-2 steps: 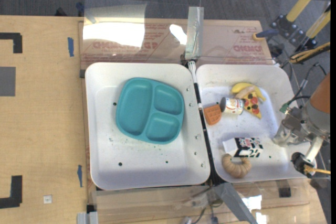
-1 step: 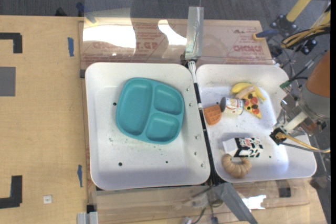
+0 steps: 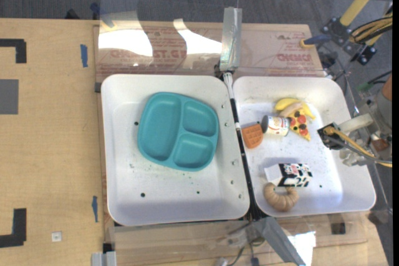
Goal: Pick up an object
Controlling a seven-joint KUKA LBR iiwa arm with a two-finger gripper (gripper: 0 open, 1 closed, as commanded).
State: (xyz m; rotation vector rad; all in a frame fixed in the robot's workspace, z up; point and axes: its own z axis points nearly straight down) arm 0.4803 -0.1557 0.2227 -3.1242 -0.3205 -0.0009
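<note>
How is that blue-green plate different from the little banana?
The plate is teal, wide and split into three compartments; the banana is yellow, small and curved. The plate lies alone in its bin; the banana shares the other bin with several small things. Both lie in white bins.

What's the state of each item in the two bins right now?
teal divided plate: right way up, flat in the left bin
can: tipped on its side, right bin
cow-print carton: lying flat
pizza slice: flat, toppings up
banana: lying flat, by the pizza slice
orange piece: resting near the right bin's left wall
croissant: flat, just in front of the carton
</note>
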